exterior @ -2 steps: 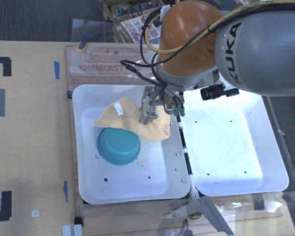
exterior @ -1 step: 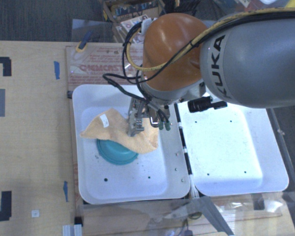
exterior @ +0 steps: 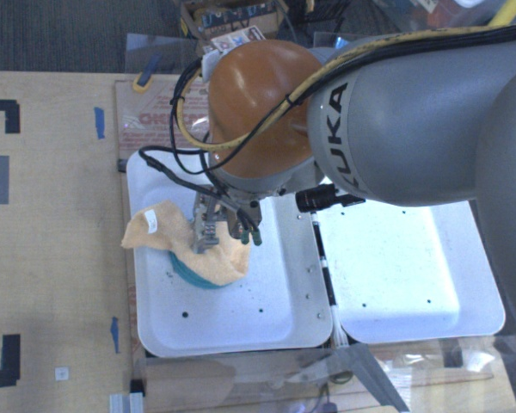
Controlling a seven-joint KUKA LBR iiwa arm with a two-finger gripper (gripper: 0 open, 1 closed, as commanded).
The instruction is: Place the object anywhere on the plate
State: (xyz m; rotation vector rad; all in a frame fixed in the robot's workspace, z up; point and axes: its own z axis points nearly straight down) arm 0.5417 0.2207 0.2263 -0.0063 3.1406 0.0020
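Observation:
A yellow cloth (exterior: 159, 231) lies crumpled in the left white bin (exterior: 241, 325), draped over a teal plate (exterior: 189, 276) of which just a sliver of rim peeks out below the cloth. My gripper (exterior: 228, 231) hangs under the orange wrist band, right over the cloth's right part. Its fingers (exterior: 205, 235) stand apart, pointing down at the cloth, with the left one touching or just above the fabric. Nothing is lifted between them.
The right white bin (exterior: 413, 274) sits beside the left one, partly covered by the big grey arm. A wooden bench top stretches to the left. Cables and clutter lie beyond the bins at the back.

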